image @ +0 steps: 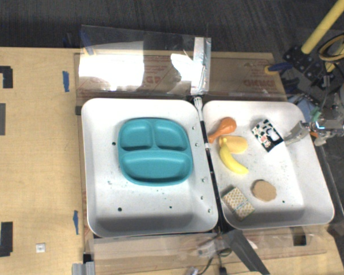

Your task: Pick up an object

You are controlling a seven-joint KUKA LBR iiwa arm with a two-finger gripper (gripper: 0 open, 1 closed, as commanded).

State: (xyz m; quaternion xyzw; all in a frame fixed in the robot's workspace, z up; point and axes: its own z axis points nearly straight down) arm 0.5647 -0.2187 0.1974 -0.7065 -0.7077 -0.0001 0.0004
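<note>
The right bin [309, 208] holds several small objects. An orange carrot-shaped toy [222, 126] lies at its upper left, and below it are a yellow banana [232, 159] and a pale orange piece [237, 144]. A black-and-white patterned packet [266, 134] sits near the middle top. A round brown cookie [265, 190] and a speckled tan block [238, 201] lie toward the front. My gripper [308, 128] is at the bin's right rim, just right of the patterned packet, partly cut off by the view's edge.
The left bin [97, 199] holds a teal divided plate [155, 151]. A clear plastic sheet [143, 67] stands behind the bins on cardboard. Cables and a yellow pole [329, 16] crowd the upper right corner. Tan bench surface [31, 171] lies to the left.
</note>
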